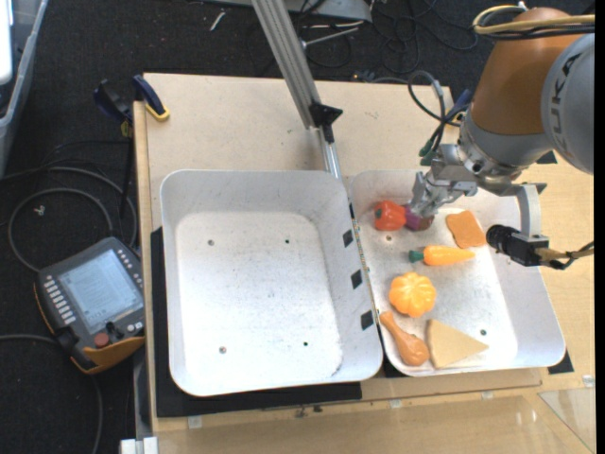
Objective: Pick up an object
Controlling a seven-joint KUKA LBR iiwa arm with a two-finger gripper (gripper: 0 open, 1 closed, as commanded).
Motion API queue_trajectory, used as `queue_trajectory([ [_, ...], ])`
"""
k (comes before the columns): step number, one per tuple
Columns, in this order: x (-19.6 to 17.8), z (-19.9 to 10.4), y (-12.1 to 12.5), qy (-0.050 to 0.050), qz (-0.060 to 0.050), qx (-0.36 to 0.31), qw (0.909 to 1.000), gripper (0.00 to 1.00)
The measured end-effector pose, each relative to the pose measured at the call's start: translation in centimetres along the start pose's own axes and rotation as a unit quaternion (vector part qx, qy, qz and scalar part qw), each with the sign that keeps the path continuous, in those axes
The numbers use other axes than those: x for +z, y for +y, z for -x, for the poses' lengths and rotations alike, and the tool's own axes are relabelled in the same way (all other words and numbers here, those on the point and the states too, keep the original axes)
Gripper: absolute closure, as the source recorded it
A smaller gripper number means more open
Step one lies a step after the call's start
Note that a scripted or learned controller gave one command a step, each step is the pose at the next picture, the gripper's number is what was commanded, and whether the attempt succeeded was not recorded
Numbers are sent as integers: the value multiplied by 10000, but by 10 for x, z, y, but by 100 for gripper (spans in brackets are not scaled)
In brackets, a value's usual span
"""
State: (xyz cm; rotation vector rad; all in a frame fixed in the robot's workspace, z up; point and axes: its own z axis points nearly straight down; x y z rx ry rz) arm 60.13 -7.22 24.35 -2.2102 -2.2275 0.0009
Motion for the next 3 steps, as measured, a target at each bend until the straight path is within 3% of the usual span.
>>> queue_trajectory([
  [3,15,-155,-55,-1,-4,-7,10000,100],
])
